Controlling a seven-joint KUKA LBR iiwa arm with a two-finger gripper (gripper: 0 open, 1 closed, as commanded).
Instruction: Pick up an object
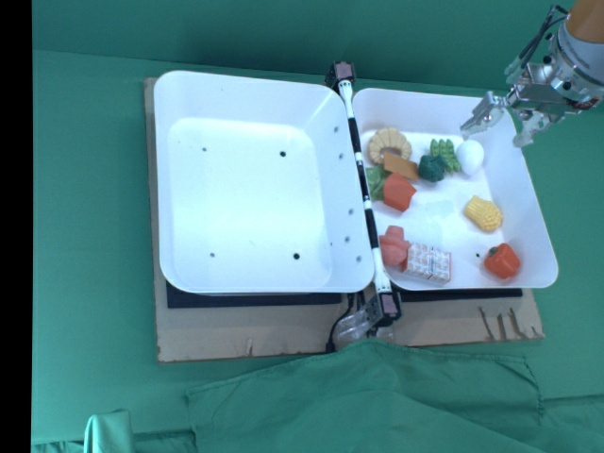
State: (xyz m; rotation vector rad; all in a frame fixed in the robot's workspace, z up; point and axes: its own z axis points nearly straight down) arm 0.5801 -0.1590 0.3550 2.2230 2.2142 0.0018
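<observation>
My gripper (pixel 502 127) hangs open above the far right part of the right bin (pixel 538 243), with nothing between its fingers. Just below and left of it lies a white egg (pixel 470 155). Around the bin lie several toy foods: a green broccoli (pixel 432 167), a green pepper piece (pixel 445 151), a tan round pastry (pixel 389 143), an orange wedge (pixel 401 165), a red block (pixel 398 192), a yellow corn cob (pixel 483 213), a red pepper (pixel 502 261), a red piece (pixel 394 247) and a patterned box (pixel 428 261).
The left bin (pixel 189 253) sits beside the right one, joined by a black and white striped divider (pixel 363 187). Both rest on a cardboard sheet (pixel 245 333) over green cloth. A fold of cloth (pixel 377 394) lies at the front.
</observation>
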